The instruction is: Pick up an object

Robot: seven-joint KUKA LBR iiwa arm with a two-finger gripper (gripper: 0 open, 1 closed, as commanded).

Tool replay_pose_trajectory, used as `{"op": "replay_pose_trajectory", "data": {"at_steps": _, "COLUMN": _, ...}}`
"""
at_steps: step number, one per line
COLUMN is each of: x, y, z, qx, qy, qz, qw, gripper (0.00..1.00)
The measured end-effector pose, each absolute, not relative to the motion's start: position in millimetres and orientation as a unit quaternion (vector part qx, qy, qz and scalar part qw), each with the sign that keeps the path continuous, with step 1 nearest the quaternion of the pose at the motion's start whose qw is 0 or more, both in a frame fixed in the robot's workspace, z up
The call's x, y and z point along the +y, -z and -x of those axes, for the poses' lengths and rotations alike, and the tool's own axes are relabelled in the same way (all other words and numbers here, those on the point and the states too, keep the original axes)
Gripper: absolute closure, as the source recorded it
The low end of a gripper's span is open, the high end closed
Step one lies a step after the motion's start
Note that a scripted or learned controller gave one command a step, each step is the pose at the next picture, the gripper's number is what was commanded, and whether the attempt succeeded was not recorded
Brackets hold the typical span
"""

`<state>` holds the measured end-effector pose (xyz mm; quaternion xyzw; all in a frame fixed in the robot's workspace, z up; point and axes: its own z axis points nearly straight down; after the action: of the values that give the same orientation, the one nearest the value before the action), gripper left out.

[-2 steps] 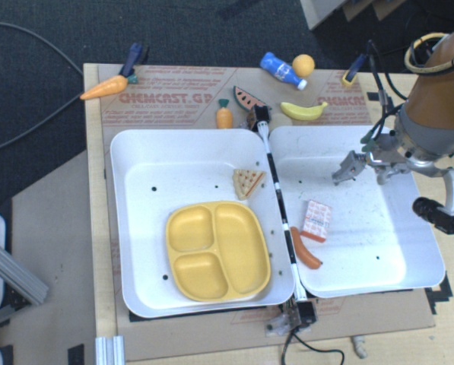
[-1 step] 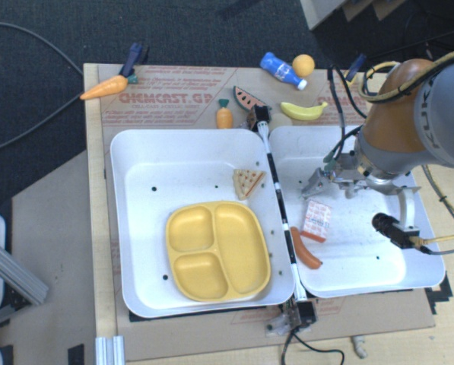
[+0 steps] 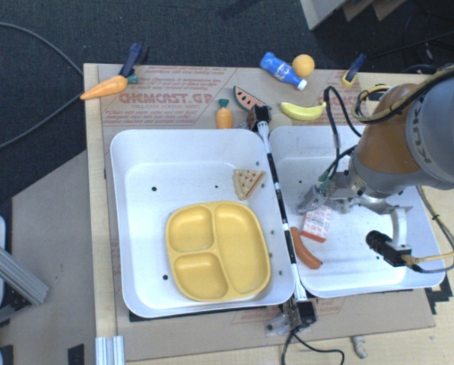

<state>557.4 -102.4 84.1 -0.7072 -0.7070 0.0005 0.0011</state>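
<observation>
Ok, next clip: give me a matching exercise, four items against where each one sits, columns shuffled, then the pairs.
Items:
1. yellow divided plate
2. toy hot dog
3. banana
4. waffle wedge

Places:
A. on the bench beyond the bins
B. right bin, near its left wall
C. left bin, front half
D. left bin, near its far right corner

Pairs: 1-C, 2-B, 3-A, 4-D
</observation>
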Motion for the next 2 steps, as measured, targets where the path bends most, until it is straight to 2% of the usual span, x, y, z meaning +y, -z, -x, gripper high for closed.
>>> {"op": "replay_pose_trajectory", "data": {"at_steps": 1, "x": -102, "y": -94, "z": -558.1, "qx": -0.707, "qy": 0.0002, "qz": 0.707, "qw": 0.0, "gripper": 1.0}}
{"op": "replay_pose_trajectory", "data": {"at_steps": 2, "x": -2, "y": -185, "z": -594.8, "qx": -0.708, "qy": 0.001, "qz": 0.706, "qw": 0.0, "gripper": 1.0}}
